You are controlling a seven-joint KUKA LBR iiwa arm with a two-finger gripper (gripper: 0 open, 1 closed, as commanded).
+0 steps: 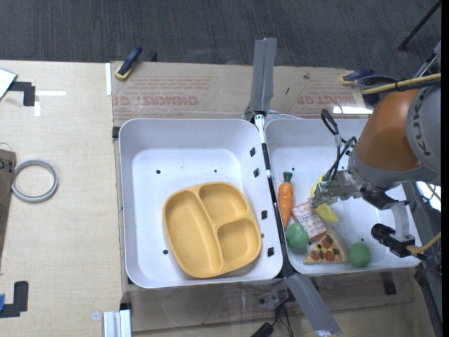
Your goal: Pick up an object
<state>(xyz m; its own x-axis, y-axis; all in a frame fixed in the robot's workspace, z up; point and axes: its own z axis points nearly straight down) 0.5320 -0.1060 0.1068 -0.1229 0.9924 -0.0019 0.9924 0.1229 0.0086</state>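
Two white bins sit on the desk; the pincer hangs low in the right bin over a yellow toy. Whether it's parted, I cannot tell. Crowding from the snack packet and pizza slice could spoil the grasp.

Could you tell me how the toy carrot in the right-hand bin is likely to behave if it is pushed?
The carrot looks rounded and tapered, so it would probably roll or swing around its thick end. It lies close to the bin wall, which would likely stop it. It seems a light, stiff toy.
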